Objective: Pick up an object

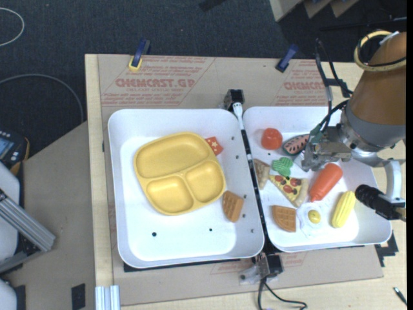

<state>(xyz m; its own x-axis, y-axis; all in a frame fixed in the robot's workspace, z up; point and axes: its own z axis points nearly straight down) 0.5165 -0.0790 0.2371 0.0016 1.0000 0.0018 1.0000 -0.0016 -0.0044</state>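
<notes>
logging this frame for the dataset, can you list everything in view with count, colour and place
divided plastic plate: 1, yellow, left bin
small red piece: 1, by the plate's far right edge
brown bread-like toy: 1, left bin, near right
round tomato toy: 1, red, right bin, far left
carrot toy: 1, orange, right bin centre
corn cob toy: 1, yellow, right bin, near right
pizza slice toy: 1, right bin
fried egg toy: 1, white and yellow, near edge
shallow bins: 2, white, side by side
gripper: 1, over right bin

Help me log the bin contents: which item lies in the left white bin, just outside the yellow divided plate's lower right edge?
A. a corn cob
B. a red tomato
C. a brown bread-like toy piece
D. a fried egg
C: the brown bread-like toy piece lies beside the yellow divided plastic plate in the left white bin.
</notes>
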